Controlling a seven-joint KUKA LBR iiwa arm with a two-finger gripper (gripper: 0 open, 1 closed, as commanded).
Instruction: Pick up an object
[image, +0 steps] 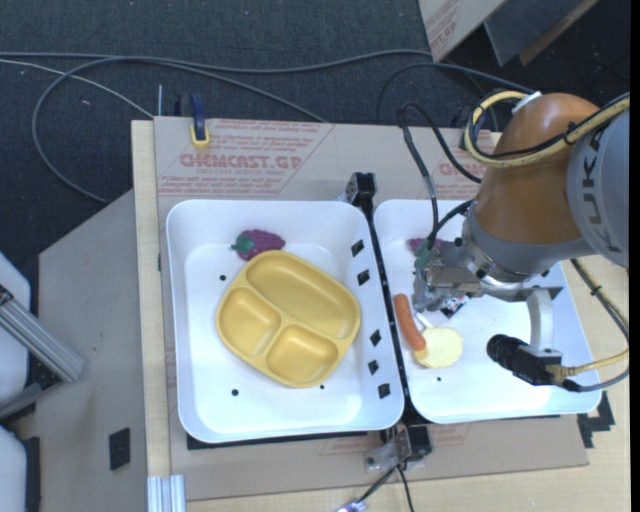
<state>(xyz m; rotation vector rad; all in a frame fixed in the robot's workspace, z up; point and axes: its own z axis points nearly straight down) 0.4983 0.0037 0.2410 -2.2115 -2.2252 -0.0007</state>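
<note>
the arm (530, 180) reached in from the right of the frame, its orange band over the upper part of the right bin (480, 400). the gripper (435, 298) sat low over the left half of that bin, right of the frame's centre. whether it was wide or narrow could not be told, as the wrist hid it from above, and nothing could be seen held in it. just below and left of the gripper an orange sausage (408, 320) lay along the bin's left wall, running up and down the frame. a pale yellow disc (441, 348) lay at the sausage's lower end, touching it or nearly so, right under the gripper. a small purple bit (417, 243) showed in the bin's upper left corner, too small to name. in the left bin (185, 300) a yellow tray (288, 318) with three compartments lay near the middle, turned at a slant. purple grapes (259, 241) rested just beyond its upper left edge. both bins stood on a pale board (250, 150) with red lettering, and a yellow clamp (199, 125) gripped the board's upper left edge.
</note>
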